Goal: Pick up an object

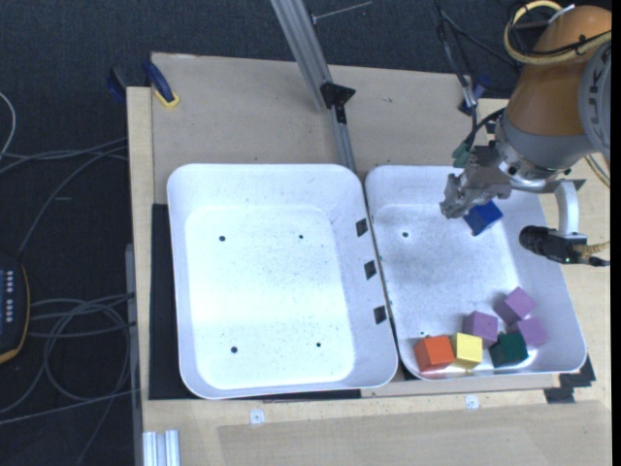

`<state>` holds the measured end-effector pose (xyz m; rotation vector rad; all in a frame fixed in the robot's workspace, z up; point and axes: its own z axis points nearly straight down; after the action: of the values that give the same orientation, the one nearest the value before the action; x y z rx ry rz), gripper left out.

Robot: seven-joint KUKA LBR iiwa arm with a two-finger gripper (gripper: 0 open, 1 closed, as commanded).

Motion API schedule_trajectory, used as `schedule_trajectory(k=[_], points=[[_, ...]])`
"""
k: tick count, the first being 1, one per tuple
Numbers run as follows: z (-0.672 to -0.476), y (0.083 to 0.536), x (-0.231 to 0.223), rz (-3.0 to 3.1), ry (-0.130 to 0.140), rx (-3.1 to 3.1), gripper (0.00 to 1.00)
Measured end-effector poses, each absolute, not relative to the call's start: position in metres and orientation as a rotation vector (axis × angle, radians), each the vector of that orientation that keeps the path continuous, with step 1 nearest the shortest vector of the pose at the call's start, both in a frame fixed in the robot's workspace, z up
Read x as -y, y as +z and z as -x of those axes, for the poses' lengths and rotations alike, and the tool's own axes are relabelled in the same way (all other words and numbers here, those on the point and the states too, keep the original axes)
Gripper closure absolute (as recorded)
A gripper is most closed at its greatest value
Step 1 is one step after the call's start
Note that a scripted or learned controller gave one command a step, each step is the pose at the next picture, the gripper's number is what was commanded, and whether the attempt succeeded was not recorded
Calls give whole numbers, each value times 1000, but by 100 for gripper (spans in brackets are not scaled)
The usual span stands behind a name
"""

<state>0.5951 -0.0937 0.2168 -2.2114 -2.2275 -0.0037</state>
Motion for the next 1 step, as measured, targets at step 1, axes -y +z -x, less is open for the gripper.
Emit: schedule_trajectory(k=[1], points=[[-608, 217, 39, 2213, -5, 2229, 100]])
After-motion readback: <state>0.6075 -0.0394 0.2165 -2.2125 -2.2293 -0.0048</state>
